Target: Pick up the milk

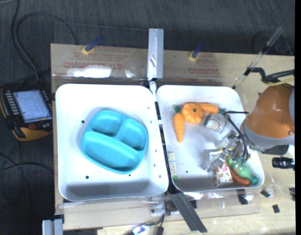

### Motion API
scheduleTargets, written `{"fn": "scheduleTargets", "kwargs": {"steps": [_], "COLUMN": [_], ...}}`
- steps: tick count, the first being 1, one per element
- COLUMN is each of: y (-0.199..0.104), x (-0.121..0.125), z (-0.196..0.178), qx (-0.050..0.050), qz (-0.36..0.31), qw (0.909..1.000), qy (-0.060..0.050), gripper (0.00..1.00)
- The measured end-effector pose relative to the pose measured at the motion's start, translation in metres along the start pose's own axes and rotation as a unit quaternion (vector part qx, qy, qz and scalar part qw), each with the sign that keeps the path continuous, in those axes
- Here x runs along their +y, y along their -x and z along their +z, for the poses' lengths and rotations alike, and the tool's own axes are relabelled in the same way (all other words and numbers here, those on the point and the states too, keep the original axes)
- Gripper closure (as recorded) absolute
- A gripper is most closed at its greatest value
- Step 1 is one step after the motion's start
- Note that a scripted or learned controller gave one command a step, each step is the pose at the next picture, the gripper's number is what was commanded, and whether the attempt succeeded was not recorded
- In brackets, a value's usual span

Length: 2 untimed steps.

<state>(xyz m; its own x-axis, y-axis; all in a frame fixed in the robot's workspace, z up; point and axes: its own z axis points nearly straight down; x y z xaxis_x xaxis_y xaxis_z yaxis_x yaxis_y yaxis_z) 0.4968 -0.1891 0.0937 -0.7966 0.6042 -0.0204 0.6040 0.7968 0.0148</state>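
Dark grey carpet floor (91,9) around a wooden bench (228,65) (black cable (23,21) loose across the carpet).

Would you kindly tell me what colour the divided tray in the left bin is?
Bright blue; the divided tray shows in the camera view.

Arm (270,119): cut off by the right edge at 3 o'clock; only the orange band and grey wrist are in frame. Gripper (228,153): a tangle of metal and cable at 4 o'clock in the right bin (189,94); finger state not resolvable. Small carton (222,174) below the gripper: label too small to read, upper part covered by the gripper. Green item (243,170) and orange item (240,180) at 5 o'clock: partly overlapped, identity unclear. Jar-like object (215,125): blurred, contents not readable. Pendant (24,110) at 9 o'clock: screen text illegible.
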Motion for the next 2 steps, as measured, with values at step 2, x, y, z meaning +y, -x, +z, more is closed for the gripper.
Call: {"fn": "scheduleTargets", "kwargs": {"steps": [2], "y": [-0.024], "x": [0.062], "z": [-0.111], "qx": [0.009], "qz": [0.016], "qw": [0.9998], "qy": [-0.007], "gripper": [1.00]}}
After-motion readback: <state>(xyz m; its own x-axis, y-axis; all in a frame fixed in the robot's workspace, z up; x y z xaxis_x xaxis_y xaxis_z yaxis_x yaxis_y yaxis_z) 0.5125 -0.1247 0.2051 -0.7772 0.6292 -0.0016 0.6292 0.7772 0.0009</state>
